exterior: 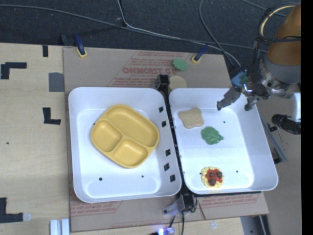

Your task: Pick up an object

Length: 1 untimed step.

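Note:
Three small items lie in the right bin (254,153): a tan bread-like slice (190,117) near the upper left, a green leafy piece (212,135) in the middle, and a small round pizza-like piece (212,176) with red topping near the front. My gripper (238,102) hangs over the bin's upper right corner, well to the right of the tan slice. Its two dark fingers (227,101) are spread apart with nothing between them.
The left bin (80,131) holds a yellow divided tray (125,135). A small green item (180,64) lies on the cardboard behind the bins. Cables run across the dark backdrop, and black clips line the seam between the bins.

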Tool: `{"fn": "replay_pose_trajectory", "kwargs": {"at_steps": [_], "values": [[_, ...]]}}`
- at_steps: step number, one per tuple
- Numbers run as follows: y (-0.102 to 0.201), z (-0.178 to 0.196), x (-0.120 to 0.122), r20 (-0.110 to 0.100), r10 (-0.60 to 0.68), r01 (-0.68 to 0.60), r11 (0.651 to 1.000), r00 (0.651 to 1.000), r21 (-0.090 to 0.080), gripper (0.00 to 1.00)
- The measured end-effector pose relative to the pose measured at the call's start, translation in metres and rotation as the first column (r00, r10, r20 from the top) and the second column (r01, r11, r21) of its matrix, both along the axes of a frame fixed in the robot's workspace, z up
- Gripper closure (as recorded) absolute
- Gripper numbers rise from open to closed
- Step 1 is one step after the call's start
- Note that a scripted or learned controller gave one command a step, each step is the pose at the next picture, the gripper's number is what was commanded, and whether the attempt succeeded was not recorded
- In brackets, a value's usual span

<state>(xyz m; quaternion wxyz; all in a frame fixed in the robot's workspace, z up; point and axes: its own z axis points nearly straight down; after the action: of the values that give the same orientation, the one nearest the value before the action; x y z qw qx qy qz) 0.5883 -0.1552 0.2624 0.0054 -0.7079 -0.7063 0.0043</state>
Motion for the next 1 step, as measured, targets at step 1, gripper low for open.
{"fn": "replay_pose_trajectory", "kwargs": {"at_steps": [1], "values": [[0.0005,0.0076,0.0021,0.012,0.004,-0.004,1.0,1.0,-0.002,0.0]]}}
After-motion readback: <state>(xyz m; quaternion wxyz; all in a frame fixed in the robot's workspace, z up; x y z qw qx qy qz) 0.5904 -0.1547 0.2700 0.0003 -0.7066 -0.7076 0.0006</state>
